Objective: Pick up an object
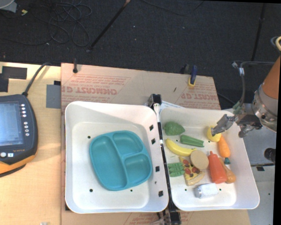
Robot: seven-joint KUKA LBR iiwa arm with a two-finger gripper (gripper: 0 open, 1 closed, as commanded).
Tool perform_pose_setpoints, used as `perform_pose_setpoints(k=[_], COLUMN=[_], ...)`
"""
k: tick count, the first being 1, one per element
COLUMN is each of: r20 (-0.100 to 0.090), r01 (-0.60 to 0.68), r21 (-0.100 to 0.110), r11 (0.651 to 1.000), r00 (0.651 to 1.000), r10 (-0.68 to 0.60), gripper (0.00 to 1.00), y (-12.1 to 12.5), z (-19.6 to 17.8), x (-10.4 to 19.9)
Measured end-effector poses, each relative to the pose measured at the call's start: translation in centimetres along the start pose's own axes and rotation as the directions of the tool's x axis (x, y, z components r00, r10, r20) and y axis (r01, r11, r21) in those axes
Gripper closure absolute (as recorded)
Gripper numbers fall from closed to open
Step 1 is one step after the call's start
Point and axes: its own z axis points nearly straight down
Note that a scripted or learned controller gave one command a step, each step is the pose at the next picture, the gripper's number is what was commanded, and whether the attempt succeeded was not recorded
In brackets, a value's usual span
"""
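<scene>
My gripper (233, 128) hangs over the right bin's (249, 197) far right corner, open, with nothing between its fingers. Its left finger (221, 124) is just above a small yellow item (213, 134). Below lie an orange carrot (223, 148), a red bottle (217, 168), a round tan bun (199, 160), a pizza slice (192, 173), a banana (178, 148), a green pod (191, 141), a green leaf (173, 129), a green piece (176, 169) and a white-grey item (206, 190).
The left bin (78, 130) holds a teal divided plate (120, 159). A black divider rail (158, 153) runs between the bins. A tablet-like pendant (8, 126) lies at the far left of the bench. Cardboard (113, 87) lies under both bins.
</scene>
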Motion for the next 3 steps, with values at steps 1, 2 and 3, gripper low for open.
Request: perform_pose_setpoints(k=[1,2,3], r20=[-0.005,-0.003,0.003], r01=[-0.004,-0.007,0.003], r21=[0.009,0.004,-0.007], r11=[1.000,1.000,1.000], r00=[1.000,1.000,1.000], r10=[0.004,0.007,-0.003], gripper=[0.00,1.00,1.00], y=[-5.1,-4.8,-3.1], z=[18.1,16.6,18.9], x=[-3.4,-3.6,3.2])
